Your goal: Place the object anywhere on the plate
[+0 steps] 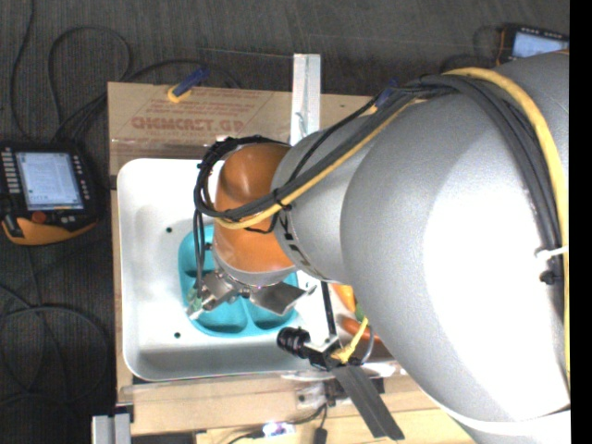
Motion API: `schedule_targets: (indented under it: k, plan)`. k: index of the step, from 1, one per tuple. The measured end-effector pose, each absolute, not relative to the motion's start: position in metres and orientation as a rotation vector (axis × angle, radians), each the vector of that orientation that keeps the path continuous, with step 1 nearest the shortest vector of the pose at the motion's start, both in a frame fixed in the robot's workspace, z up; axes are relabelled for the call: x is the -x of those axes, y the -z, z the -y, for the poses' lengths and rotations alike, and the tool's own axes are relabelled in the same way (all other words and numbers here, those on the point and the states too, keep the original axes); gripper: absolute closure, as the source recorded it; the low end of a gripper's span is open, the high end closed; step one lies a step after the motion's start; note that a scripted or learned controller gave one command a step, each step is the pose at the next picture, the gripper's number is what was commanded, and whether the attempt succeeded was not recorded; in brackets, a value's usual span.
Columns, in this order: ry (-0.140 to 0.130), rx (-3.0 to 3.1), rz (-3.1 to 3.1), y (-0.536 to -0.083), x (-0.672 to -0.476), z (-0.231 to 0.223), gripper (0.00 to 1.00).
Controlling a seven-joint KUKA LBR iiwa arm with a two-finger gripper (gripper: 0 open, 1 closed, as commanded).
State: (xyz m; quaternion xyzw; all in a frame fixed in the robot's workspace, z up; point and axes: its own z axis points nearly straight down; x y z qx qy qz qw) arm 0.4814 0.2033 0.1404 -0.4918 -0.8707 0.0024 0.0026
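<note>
Metal and dull grey, the claw [205, 296] hangs low over the plate [190, 257], right at the end of the orange band [250, 215]. We cannot tell how it is set or whether it carries anything; the wrist hides most of it from above. We cannot pick out the object with any confidence. Something orange shows at the inner edge of the right bin [347, 299], close under the arm, and it may be the object, though too little of it is visible to name it.

We judge the task unfinished, or at best at the point of release: the claw is over the plate, which is where it should be for a drop, yet we see nothing resting on the visible teal surface. What is left depends on whether the claw carries anything, and that is hidden.

Plate: teal, smooth, likely plastic, with rounded lobes that look like shallow compartments. It lies in the left bin [148, 248], which is white, glossy and round-cornered. Black cables [208, 188] loop around the band, and a yellow hose [370, 137] runs along the matte grey arm [444, 248]. Brown cardboard [203, 118] lies behind the bin.
</note>
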Motion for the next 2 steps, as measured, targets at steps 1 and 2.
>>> schedule_targets:
  k: [1,2]
  plan:
    - [0.016,1.296,2.859,-0.094,-0.528,-0.165,1.00]
    - [-0.002,1.019,2.973,-0.093,-0.574,-0.182,1.00]
